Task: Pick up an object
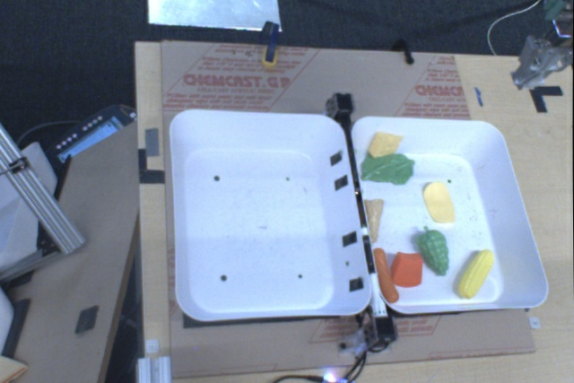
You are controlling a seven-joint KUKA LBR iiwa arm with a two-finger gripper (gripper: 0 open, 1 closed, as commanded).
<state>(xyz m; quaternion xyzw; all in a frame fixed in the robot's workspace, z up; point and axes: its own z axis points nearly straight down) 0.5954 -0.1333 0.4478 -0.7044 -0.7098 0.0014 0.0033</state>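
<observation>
Here the right bin [502, 148] holds all the pieces. The corn cob [475, 274] lies slantwise, its long axis running from lower left to upper right. The carrot [386, 275] lies almost along the inner wall, touching a red block [408, 269]. A green leaf [387, 168] stretches crosswise near the far wall. The gripper [541, 58] sits beyond the bin's far right corner, touching nothing; whether it is open or closed cannot be told. Every piece lies well apart from it, nearer the camera.
</observation>
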